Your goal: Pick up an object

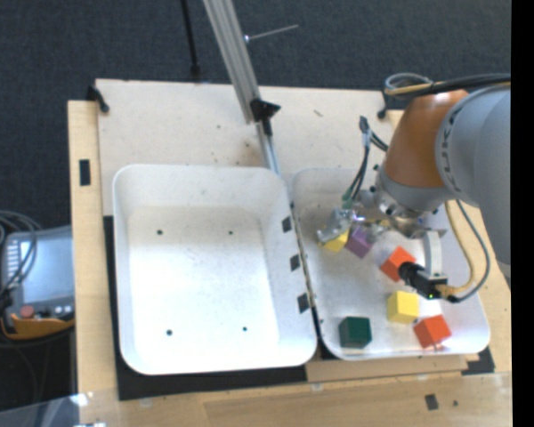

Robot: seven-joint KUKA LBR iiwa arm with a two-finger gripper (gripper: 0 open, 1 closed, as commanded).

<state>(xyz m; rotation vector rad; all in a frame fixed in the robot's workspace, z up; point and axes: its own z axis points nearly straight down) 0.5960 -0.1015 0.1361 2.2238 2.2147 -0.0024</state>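
Arm reached into right bin (338, 185) from the right, jaws low at its upper left over a small yellow block (335, 242) and purple block (360, 241). Couldn't tell jaw opening or whether either was held. Two orange blocks (395, 262), a yellow cube (403, 306) and green block (355, 331) lay nearer the front. Left bin (133, 203) sat alongside.

Arm (476, 140): one, grey, entering from the right edge of the camera view and angled down toward the left. Orange band (416, 154): wraps the arm just above the wrist, facing the camera. Wrist: pointed downward, with thin cables looping off its left and right sides. Gripper (338, 225): low at the arm's tip, lower left of the wrist; metallic parts visible.
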